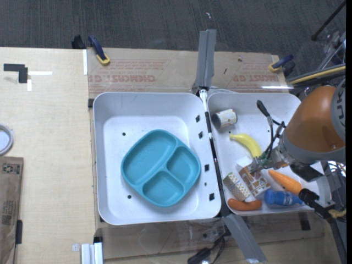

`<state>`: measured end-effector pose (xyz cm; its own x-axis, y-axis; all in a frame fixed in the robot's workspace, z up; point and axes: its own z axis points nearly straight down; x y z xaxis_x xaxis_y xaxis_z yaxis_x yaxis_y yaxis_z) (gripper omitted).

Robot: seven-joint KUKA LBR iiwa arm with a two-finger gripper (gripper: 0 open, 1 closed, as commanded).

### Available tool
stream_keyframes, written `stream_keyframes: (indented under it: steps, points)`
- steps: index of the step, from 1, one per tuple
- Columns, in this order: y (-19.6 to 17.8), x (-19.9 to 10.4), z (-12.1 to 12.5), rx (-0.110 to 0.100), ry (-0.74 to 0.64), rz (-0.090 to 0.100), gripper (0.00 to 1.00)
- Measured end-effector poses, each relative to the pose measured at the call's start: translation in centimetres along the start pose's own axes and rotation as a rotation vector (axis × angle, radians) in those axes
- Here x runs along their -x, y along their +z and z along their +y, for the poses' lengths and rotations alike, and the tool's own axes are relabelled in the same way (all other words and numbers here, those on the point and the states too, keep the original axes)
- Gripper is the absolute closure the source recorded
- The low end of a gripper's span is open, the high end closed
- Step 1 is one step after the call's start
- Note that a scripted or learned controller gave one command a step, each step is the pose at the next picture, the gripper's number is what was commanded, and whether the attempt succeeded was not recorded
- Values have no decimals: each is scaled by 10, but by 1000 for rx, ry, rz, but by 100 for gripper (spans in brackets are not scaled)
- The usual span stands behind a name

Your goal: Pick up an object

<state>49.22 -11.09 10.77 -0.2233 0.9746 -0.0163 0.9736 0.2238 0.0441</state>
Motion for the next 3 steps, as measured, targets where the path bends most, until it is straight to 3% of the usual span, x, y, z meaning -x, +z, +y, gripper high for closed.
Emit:
stream_keyframes:
  steps: [1, 2, 3]
  points:
    - [3, 4, 65, -12, -65, 2, 0]
    - [-16, 19, 68, -45, 73, 13, 0]
    - [1, 4, 43, -3, -367, -3, 0]
